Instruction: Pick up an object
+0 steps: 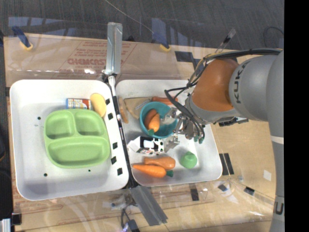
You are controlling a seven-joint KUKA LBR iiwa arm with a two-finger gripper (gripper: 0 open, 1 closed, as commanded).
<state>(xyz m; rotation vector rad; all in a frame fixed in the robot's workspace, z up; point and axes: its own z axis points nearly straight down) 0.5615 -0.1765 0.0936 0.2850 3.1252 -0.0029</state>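
Camera view, looking down on a worktop (pixel 251 144) bearing two white bins side by side. The left bin (pixel 24 129) carries a green divided plate (pixel 76 138) near its middle; along the far edge sit a small printed box (pixel 77 103) and a yellow banana-like piece (pixel 98 103), near the dividing wall. The right bin (pixel 212 161) is crowded. A teal bowl (pixel 166 125) near its centre holds an orange carrot-like piece (pixel 153 122). Toward the near edge lie a black-and-white toy (pixel 150 145), two orange carrots (pixel 153 167) and a green ball (pixel 189 160). The grey arm (pixel 256 88), orange at the wrist, reaches in from the right edge. Its end effector (pixel 186 129) sits just beside the bowl's right rim; whether it is spread or pinching anything cannot be told.
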